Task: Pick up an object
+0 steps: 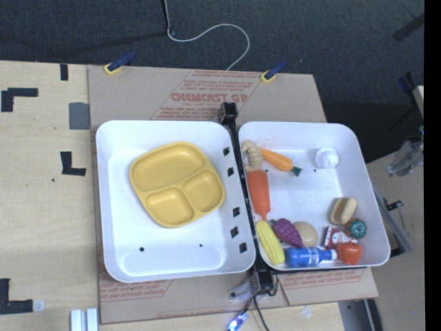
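Grey gripper [408,158] sits blurred at the far right, off the bins; grip state can't be told. Left bin [114,185]: yellow divided plate [176,185]. Right bin [358,157]: toy carrot [278,160], corn cob [269,242], blue bottle [309,256], bread roll [343,210]. Cardboard sheet [200,95] under both bins, wooden bench [41,205], dark carpet [83,12] behind.

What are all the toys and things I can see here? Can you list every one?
Shallow plastic bins: 2, white, side by side.
Divided plastic plate: 1, yellow, left bin.
Toy carrot: 1, orange, right bin, top.
Small round cap: 1, white, right bin, top right.
Toy sausage: 1, orange-red, right bin's left wall.
Toy corn cob: 1, yellow, right bin, bottom left.
Toy grapes: 1, purple, beside corn.
Toy bottle: 1, blue, right bin's bottom edge.
Toy bread roll: 1, tan, right side.
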Motion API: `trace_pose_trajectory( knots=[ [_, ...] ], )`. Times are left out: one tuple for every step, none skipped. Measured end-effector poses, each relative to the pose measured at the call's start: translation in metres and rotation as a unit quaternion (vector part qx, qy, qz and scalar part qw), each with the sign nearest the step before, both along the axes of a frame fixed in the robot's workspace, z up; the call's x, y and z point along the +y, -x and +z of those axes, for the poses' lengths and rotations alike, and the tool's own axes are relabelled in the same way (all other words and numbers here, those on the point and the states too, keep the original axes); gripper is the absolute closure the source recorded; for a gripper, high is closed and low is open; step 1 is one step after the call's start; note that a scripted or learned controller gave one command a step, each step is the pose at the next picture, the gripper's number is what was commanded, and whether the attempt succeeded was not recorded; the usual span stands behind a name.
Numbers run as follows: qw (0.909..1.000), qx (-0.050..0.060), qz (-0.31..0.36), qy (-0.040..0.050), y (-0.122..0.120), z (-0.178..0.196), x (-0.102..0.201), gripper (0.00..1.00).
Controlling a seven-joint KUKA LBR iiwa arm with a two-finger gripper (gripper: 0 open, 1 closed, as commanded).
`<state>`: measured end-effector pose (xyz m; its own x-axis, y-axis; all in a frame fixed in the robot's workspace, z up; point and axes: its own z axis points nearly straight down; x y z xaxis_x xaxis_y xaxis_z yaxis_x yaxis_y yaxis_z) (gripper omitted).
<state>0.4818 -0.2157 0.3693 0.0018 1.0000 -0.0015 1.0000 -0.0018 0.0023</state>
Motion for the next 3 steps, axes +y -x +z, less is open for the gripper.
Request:
trace_pose_trajectory(
  knots=[
    [1.0000,0.000,0.002,0.0002,-0.003,0.032,-0.008,1.00],
    [1.0000,0.007,0.004,-0.0033,-0.001,-0.059,0.058,1.00],
    [1.0000,0.001,0.006,-0.0019,-0.002,-0.043,0.139,1.00]
  ],
)
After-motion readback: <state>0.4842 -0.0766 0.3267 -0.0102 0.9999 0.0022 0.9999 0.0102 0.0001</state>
